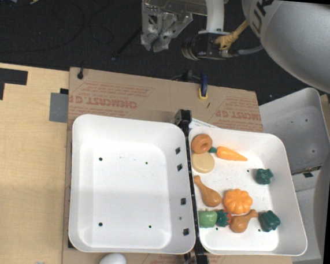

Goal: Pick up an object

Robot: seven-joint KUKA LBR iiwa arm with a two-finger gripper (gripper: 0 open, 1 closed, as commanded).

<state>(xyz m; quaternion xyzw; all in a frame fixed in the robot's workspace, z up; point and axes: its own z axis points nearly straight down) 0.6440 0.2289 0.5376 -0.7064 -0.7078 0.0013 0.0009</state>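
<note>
The gripper [159, 28] is being held high at the back of the scene, beyond the far edge of the cardboard sheet [156, 101], over the dark floor. Nothing is being carried under it, and whether it is spread or pressed together cannot be told from this angle.

The things to be picked are being kept in the right bin [291, 239]. A brown ring [201, 143] is being shown at the far left corner, with a carrot [231, 154] just beside it, pointing right. A pale disc [203, 163] is being seen touching the ring's near side. A small green piece [264, 176] is being left apart near the right wall. Toward the near side, a drumstick [207, 192] is being seen next to a pumpkin [238, 201], and a second drumstick [242, 221] is being flanked by a green-and-red piece [212, 219] and a dark green pepper [269, 220].

The left bin [88, 150] is being shown beside it. A white egg [112, 263] is being seen outside, just in front of the left bin.
</note>
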